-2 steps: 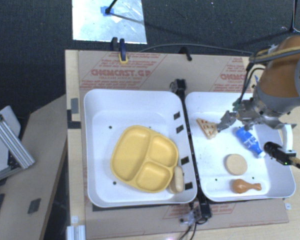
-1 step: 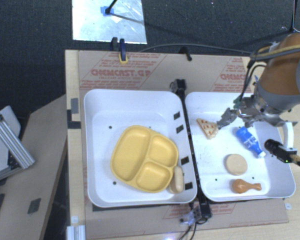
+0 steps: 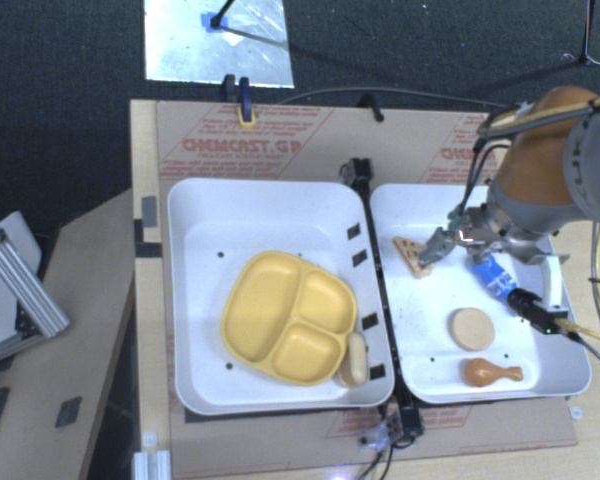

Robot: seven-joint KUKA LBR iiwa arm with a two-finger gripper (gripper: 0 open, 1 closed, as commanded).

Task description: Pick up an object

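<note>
Here, pincer: the grey two-finger gripper (image 3: 442, 244) hangs low in the right white plastic bin (image 3: 425, 380); I cannot tell if it is wide or narrow, and nothing is seen held.
Nearest thing: a tan triangular wedge like a pizza slice (image 3: 409, 253), just beside the pincer tip, on the bin floor.
Other things: a blue and white small bottle (image 3: 494, 276) under the wrist; a round beige cookie-like disc (image 3: 472, 328); an orange-brown toy drumstick (image 3: 493, 372) near the front wall.
Risk: the flat wedge may slide away if the tips only push it.
Edges: the wedge lies near the divider wall between the bins, so little room on that side.
Left bin (image 3: 195, 268): a yellow compartment plate (image 3: 289, 315) and a pale bread-like roll (image 3: 355, 358), well apart.
</note>
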